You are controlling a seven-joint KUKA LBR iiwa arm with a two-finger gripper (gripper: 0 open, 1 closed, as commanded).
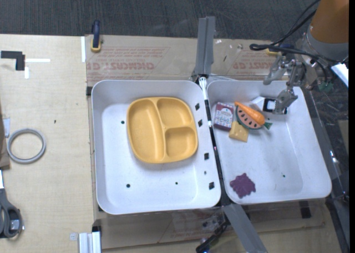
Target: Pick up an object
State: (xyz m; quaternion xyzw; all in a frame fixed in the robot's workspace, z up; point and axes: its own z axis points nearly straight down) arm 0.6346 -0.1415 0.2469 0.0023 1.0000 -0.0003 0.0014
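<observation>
You were at the approach step: the hand point(287, 97) hung over the far right corner of the right bin point(310, 152), and whether it was released or clenched could not be told. The nearest pick looked to be the toy carrot point(250, 113), orange with a green tip, lying across a watermelon slice point(247, 121) in the bin's far left part. Next you would have needed to shift left and descend.
</observation>
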